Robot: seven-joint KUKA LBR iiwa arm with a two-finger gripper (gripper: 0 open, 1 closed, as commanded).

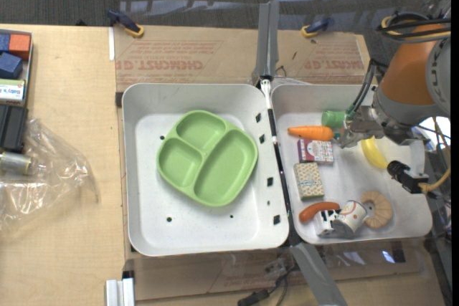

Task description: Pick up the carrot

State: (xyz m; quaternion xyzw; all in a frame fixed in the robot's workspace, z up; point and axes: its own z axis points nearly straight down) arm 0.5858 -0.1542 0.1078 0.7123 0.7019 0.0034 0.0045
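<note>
Pale wood worktop (64,240) carries 2 shallow white bins side by side; the left bin (140,175) holds a green divided plate (207,157), the right bin (416,222) a scatter of toy food. The carrot (311,132) lies flat near the right bin's upper left corner, its green top (333,118) pointing toward the tool (351,132), which sits just beside that end. Whether the tool is wide or narrow I cannot tell. The carrot looks like light, rigid, smooth plastic, likely slippery; I judge the thicker orange middle the safest hold, gripped across its width.
</note>
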